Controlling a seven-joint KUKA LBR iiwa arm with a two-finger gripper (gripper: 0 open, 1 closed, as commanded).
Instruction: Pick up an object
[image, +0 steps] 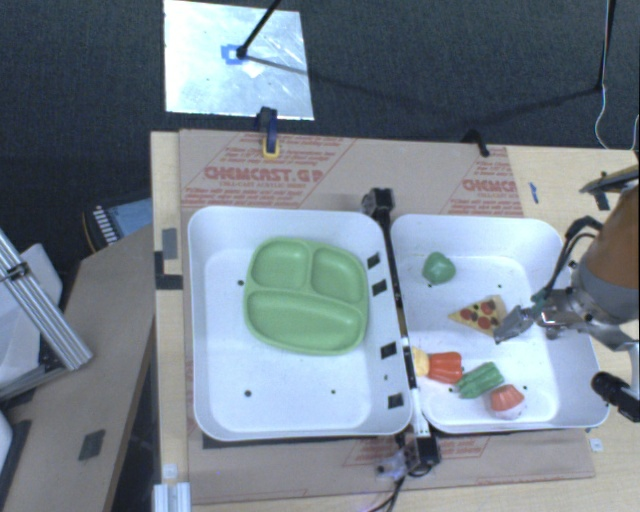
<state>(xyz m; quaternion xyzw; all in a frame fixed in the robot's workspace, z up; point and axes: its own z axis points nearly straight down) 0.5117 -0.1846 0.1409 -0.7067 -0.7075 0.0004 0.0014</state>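
Partly cut off at right, the gripper (520, 322) is hovering beside the pizza slice (479, 314); its grip state is unclear.

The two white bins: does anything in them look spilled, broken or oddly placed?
Nothing stands out. The green divided plate lies flat in the left bin. In the right bin, the pizza slice, green round toy, orange pepper, green pepper and red toy lie loose but intact.
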